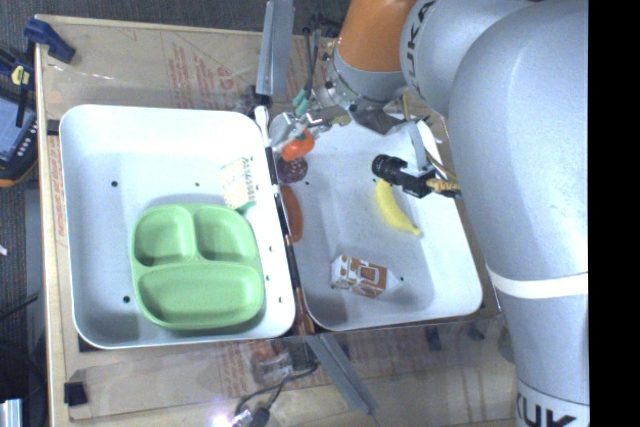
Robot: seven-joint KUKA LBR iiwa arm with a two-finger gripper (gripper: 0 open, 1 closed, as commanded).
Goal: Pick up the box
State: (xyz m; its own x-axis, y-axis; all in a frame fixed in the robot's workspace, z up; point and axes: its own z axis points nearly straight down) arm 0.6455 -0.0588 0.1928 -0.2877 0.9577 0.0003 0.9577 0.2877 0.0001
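A small brown and white box lies flat in the near part of the right bin. A second small box, pale yellow-green, leans against the right wall of the left bin. My gripper hangs over the far left corner of the right bin, well away from the brown box and a short way behind the pale one. An orange-red object sits right under the gripper tip; whether it is held is unclear.
A green divided tray fills the near half of the left bin. In the right bin are a banana, a dark round item and a red sausage-like piece along the left wall. The arm covers the bin's far right.
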